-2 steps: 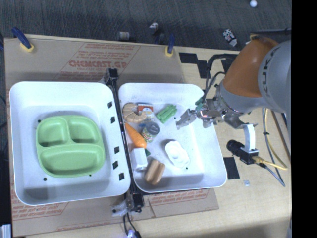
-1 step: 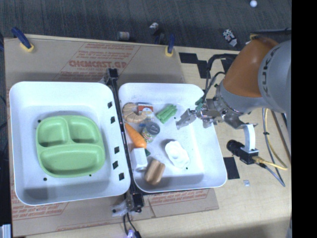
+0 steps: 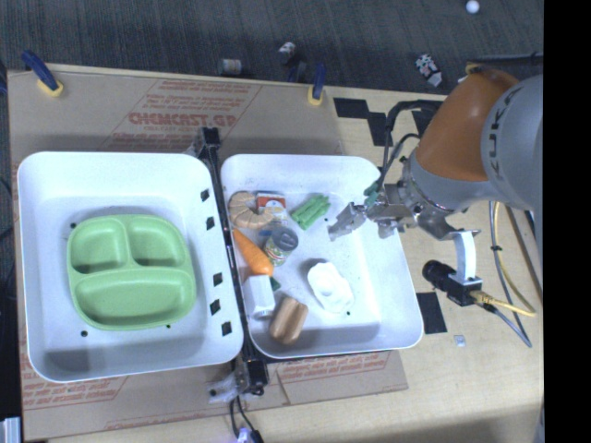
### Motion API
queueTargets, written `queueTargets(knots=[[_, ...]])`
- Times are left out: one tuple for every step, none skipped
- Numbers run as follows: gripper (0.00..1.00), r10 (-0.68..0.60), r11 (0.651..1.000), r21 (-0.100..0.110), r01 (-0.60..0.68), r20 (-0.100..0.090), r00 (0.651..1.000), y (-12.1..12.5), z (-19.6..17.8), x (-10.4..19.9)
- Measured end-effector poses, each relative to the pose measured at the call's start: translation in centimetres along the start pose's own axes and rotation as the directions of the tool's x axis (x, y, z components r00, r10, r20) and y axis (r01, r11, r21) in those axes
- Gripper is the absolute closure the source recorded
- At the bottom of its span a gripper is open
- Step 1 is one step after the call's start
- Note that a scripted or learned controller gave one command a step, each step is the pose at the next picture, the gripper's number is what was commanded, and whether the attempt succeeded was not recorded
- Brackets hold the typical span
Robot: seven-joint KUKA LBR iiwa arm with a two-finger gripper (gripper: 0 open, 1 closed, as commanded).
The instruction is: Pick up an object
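The right bin (image 3: 392,317) holds the clutter, most of it crowded toward its left wall. A carrot (image 3: 252,252) lies with its long axis on a diagonal, thin end up-left, thick end down-right. Above it sits a round bagel (image 3: 246,210) with a small red-and-white packet (image 3: 271,200) at its right edge. A green ridged piece (image 3: 310,211) lies on a slant, long axis running from lower left to upper right. Just right of the carrot is a small jar (image 3: 280,243) (it looks tipped, lid end toward the lower left, though the blur makes that uncertain). Below the carrot a white tube (image 3: 261,293) lies roughly upright in the view, and beside it a brown bread roll (image 3: 288,320) tilts, long axis lower left to upper right. A white lumpy thing (image 3: 329,286) rests near the bin's middle, apart from the rest.

The gripper (image 3: 346,221) hangs over the bin's upper right part, pointing left, right of the green piece and above the white lump. Its jaws look slightly parted with nothing between them; whether the tips touch the bin floor cannot be told.

The left bin (image 3: 42,340) holds a green divided tray (image 3: 132,269).
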State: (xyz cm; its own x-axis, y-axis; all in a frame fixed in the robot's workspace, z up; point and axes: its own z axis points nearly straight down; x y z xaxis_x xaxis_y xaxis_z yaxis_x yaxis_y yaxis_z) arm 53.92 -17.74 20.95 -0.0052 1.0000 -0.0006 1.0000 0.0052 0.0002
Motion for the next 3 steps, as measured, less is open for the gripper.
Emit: queueTargets(knots=[[0.0, 0.001, 1.0, -0.002, -0.001, 0.002, 1.0, -3.0, -2.2, -3.4], [0.0, -0.003, 1.0, 0.001, 0.003, -0.002, 1.0, -5.3, 11.7, 2.9], [1.0, -0.008, 1.0, -0.002, 0.008, 0.002, 1.0, -5.2, 10.6, 2.7]])
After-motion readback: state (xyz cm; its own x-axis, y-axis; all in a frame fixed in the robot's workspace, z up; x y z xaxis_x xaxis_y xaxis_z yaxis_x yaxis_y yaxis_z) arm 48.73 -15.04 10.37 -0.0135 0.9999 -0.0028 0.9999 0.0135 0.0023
